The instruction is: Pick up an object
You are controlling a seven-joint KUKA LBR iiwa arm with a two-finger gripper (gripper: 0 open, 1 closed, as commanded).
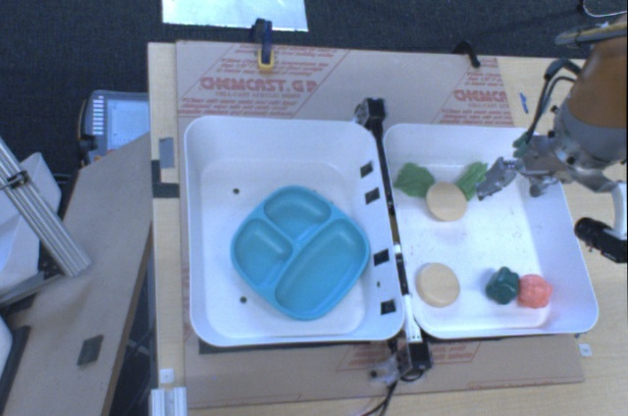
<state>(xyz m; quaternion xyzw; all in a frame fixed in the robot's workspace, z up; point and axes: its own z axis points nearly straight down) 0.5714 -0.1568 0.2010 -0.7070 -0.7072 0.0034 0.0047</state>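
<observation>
Two bins [294,134] | fingers [496,179] seemingly open, touching green piece [472,179] | right bin's [569,247] middle bare

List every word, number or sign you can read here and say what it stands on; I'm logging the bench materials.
"CHEMCAST GP", red print on the masking sheet behind the left bin.
"CHEMCAST", a second red print of the same kind, partly cut off, on the sheet behind the right bin; I read only its first word with confidence.
The smaller red line under each print is too blurred to read.
</observation>
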